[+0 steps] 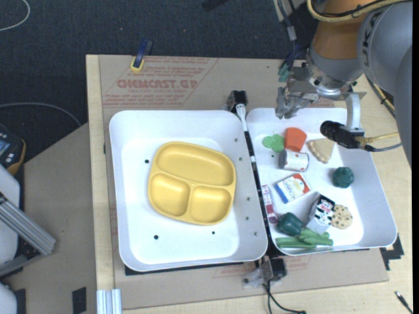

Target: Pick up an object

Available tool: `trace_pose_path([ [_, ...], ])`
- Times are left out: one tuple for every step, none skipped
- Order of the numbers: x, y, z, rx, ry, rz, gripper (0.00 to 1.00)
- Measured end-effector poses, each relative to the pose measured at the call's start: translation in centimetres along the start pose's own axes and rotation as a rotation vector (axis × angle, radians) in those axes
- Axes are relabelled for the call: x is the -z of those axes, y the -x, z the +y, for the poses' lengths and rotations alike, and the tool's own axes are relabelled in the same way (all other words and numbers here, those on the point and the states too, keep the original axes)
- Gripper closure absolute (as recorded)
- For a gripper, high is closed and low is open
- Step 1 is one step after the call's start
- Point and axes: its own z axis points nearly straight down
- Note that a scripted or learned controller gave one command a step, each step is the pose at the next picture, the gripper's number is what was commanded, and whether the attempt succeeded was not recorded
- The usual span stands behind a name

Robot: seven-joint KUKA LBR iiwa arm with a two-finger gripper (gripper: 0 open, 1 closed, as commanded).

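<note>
- Gripper (289, 112): above the right bin's (378, 209) far left corner, holding nothing; finger spacing cannot be told.
- Nearest object: orange block (295, 138), just beside the green piece (273, 142), lying toward the bin's near side from the gripper.
- Judged move: short shift nearward, then descend.

Arm (366, 25): cut off by the top and right edges; upper links out of frame.
Gripper (288, 110): fingertips small and dark against the right bin's far rim (262, 113); the gap between them is too small to read.
Carton (291, 188): label print illegible.
Green items (302, 239), near edge: overlapping, possibly vegetables; separate outlines unclear.
Right bin's near-right corner (391, 237): close to frame edge.
</note>
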Motion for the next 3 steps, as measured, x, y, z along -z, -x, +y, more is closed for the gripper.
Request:
trace_pose_path([
  [0.6, -5.5, 0.8, 0.000, 0.000, 0.000, 1.00],
  [1.5, -3.6, -0.2, -0.008, -0.005, -0.001, 1.00],
  [1.7, -4.1, 0.4, -0.006, -0.001, -0.002, 1.00],
])
